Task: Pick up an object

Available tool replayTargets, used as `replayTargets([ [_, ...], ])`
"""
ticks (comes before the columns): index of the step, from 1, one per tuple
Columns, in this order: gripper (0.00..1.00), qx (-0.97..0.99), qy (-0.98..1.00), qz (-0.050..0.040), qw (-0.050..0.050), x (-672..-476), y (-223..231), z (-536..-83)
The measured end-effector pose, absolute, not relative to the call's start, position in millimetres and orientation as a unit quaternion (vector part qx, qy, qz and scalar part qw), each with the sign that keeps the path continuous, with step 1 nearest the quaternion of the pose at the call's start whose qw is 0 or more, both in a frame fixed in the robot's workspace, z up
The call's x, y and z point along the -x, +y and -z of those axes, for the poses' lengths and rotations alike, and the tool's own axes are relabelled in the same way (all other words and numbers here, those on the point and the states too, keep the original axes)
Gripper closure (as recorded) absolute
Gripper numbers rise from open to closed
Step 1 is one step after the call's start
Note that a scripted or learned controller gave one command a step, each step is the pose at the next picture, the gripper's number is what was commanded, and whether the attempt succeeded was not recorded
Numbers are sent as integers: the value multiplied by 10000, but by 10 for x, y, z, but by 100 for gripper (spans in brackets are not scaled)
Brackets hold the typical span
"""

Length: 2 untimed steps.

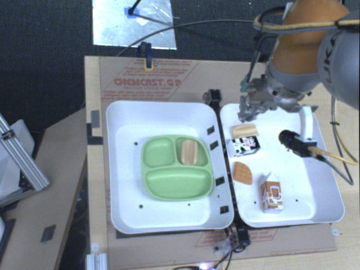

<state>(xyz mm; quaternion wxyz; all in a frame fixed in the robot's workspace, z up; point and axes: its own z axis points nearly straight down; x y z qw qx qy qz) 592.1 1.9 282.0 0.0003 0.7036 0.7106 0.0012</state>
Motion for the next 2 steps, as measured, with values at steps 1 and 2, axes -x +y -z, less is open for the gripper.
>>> replayTargets([
  [1,100,-7038,7103,-4,-5,-5944,547,-2592],
  [2,100,-7039,7103,-3,-4,-5957,1077,-2387],
])
